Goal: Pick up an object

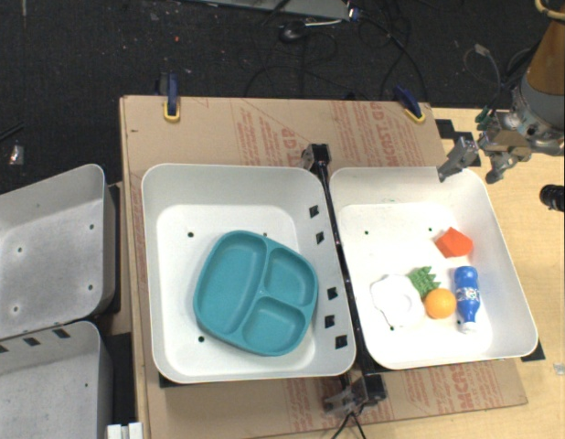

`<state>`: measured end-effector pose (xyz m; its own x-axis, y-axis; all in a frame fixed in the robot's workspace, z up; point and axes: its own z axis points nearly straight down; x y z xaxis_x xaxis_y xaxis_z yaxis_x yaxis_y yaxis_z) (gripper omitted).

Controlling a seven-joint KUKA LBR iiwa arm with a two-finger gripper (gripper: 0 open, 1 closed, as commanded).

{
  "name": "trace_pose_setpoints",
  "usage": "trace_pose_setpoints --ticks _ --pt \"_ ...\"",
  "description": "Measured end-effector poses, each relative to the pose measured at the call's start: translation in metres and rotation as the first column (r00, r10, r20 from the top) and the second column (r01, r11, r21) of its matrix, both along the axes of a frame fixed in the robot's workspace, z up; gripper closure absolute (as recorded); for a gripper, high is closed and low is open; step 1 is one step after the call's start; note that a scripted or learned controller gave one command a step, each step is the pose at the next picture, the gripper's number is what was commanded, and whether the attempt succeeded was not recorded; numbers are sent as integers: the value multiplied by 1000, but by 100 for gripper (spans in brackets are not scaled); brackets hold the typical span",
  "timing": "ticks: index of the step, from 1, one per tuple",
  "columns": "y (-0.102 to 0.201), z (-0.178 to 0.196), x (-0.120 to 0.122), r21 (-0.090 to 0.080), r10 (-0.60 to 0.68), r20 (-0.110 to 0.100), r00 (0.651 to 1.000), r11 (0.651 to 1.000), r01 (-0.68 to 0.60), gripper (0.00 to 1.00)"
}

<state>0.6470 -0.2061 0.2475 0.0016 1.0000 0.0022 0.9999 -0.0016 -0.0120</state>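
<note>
While my gripper (473,161) hangs spread and empty at upper right, I see an orange block (454,242) lower right; a teal divided plate (256,292) sits left.

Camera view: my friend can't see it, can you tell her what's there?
The open gripper hovers holding nothing above the right bin's far edge. Inside lie an orange block, orange ball, blue bottle, green thing. The left bin holds a teal tray.

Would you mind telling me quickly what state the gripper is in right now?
Gripper: open, holding nothing, above the far right corner of the right bin.
</note>
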Motion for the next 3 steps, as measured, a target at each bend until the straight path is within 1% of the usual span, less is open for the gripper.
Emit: trace_pose_setpoints --ticks 1,2,3 --pt "1 8 3 -3 3 13 1000 1000 -3 0" --pt "0 -35 4 -3 2 9 1000 1000 -2 0" --pt "-3 -96 -3 -1 0 6 1000 1000 0 0"
